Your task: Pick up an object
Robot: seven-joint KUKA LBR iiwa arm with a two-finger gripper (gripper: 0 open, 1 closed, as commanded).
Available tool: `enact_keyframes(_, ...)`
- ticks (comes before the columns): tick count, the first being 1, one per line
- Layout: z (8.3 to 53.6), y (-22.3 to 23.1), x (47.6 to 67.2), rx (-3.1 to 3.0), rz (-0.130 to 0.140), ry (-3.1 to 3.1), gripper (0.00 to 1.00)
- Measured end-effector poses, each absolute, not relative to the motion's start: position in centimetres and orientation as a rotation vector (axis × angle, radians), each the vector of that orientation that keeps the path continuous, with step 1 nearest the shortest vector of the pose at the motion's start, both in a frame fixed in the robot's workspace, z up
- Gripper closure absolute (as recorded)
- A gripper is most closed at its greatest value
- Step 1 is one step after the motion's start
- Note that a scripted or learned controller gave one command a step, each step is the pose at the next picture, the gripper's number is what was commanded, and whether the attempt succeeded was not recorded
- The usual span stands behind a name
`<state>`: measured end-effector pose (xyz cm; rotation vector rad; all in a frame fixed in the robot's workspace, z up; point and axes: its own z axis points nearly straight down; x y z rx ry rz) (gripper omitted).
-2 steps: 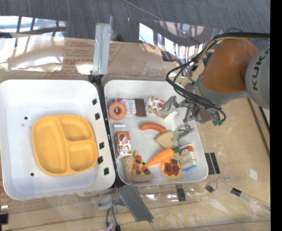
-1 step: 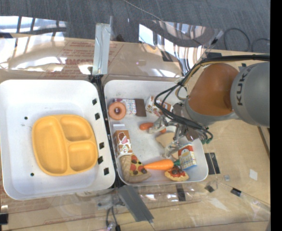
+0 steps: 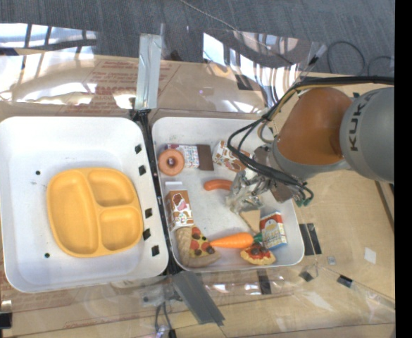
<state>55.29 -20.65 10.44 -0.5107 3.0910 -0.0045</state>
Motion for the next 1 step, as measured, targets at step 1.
enact_keyframes(1, 10.42, -20.63, 55.28, -0.512, -0.004, 3.091, 0.00)
